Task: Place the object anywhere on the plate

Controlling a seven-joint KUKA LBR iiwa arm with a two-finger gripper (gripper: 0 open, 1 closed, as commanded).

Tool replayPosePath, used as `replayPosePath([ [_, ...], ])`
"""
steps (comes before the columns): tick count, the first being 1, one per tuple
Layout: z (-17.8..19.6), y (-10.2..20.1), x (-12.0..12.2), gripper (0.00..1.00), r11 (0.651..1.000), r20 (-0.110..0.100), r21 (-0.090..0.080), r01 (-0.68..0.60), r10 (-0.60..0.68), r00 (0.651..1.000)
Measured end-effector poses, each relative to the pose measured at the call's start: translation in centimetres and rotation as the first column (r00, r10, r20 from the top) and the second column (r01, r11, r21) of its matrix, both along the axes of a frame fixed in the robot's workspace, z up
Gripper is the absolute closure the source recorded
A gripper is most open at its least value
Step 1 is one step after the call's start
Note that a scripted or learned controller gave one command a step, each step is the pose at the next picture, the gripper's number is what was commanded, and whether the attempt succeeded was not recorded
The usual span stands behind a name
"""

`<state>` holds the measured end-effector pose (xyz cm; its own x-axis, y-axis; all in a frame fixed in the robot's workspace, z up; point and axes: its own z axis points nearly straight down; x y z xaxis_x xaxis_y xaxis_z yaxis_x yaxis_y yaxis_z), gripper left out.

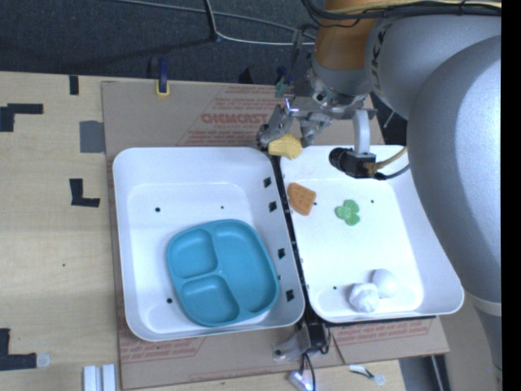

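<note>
**Spotter:** What worries you from where you are?

**Me:** The carry. My gripper (282, 139) hangs above the far end of the divider between the two white bins, and the yellow piece (285, 146) sits right at my fingertips. It looks pinched between them, jaws closed on it, but only by its upper edge, with most of it hanging below. A thin hold like that could slip the moment I swing left.

**Spotter:** And if it slips?

**Me:** It lands on the divider or on the bare floor of the left bin (138, 177), short of the blue plate (221, 272). The plate lies in the near part of that bin, well apart from me, so there is a long diagonal to cross.

**Spotter:** Anything else in the way?

**Me:** The right bin (407, 243) holds an orange wafer (301, 198) just near of me, a green piece (348, 212) and a white lump (370, 290) at the near edge. I judge they are no trouble unless I drop low. The plate has raised ridges between its compartments; a release on a ridge might let the piece tip or roll off.

**Spotter:** So?

**Me:** Release low, over a compartment.
</note>
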<state>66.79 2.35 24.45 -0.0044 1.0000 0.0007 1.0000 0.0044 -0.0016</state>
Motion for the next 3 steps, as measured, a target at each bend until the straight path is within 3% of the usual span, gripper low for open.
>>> replayPosePath([
  [1,0.8,-4.7,0.0,1.00,1.000,0.002,-0.002,0.007,-0.007,1.000],
  [2,1.0,1.1,-1.0,1.00,1.000,0.001,0.000,0.000,0.000,1.000],
  [3,1.5,6.8,0.0,1.00,1.000,0.001,0.000,-0.001,0.001,1.000],
])
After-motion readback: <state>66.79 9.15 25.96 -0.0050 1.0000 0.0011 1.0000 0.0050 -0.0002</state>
